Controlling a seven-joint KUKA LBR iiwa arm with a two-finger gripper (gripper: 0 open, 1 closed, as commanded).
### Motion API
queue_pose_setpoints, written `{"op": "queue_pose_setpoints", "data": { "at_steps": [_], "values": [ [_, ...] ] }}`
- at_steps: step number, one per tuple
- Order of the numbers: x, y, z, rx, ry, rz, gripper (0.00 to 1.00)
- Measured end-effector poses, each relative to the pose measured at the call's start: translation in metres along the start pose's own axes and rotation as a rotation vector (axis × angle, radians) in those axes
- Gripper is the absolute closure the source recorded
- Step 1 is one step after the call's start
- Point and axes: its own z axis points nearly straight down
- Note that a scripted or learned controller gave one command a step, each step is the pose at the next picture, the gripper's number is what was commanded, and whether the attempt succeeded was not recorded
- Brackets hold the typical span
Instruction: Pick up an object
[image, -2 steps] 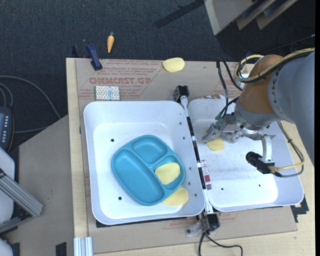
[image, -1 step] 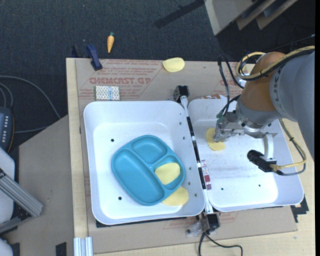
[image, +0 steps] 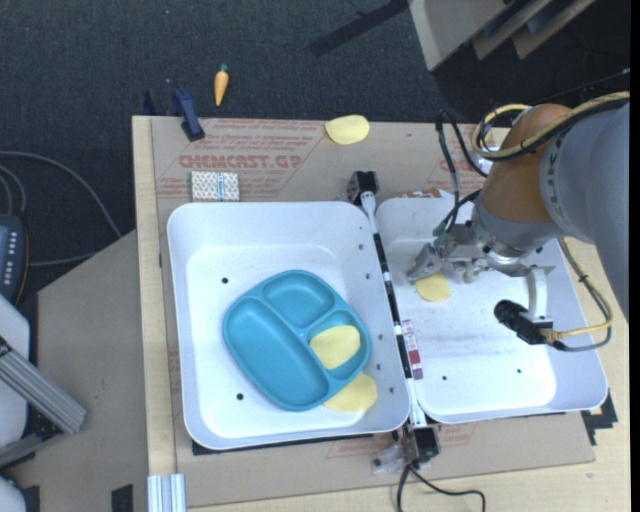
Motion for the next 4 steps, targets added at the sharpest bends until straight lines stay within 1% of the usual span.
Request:
{"op": "queue_pose_setpoints", "data": {
  "at_steps": [1, 2, 3, 4],
  "values": [
    [-0.008, -0.007, 0.010, 0.002, 0.000, 0.000, 0.00],
    [0.003, 0.064, 0.009, -0.002, -0.001, -0.002, 0.00],
    [-0.008, 0.029, 0.010, 0.001, -0.001, 0.000, 0.00],
    [0.001, 0.010, 0.008, 0.001, 0.000, 0.000, 0.00]
  ]
}}
